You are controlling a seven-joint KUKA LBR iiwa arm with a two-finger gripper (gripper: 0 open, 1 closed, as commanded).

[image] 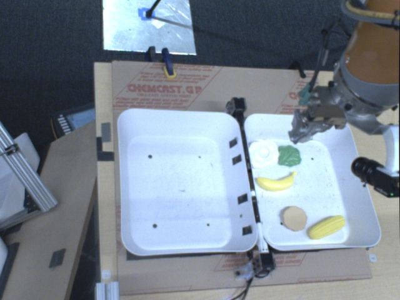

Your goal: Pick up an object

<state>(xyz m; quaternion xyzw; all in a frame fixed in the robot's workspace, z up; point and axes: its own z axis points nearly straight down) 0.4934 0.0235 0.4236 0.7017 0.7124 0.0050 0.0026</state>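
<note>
1. Green leafy toy vegetable (pixel 289 155) lies in the right white bin (pixel 356 186), upper middle, just beside a white round piece (pixel 262 153).
2. Gripper (pixel 299 135) hangs just above and right of the green piece; can't tell if the fingers are parted or closed, or whether they touch it.
3. Also in the right bin: yellow banana (pixel 275 182), tan round disc (pixel 293 218), yellow corn cob (pixel 325 227).
4. Left white bin (pixel 134 186) sits alongside on the table (pixel 187 86).
</note>
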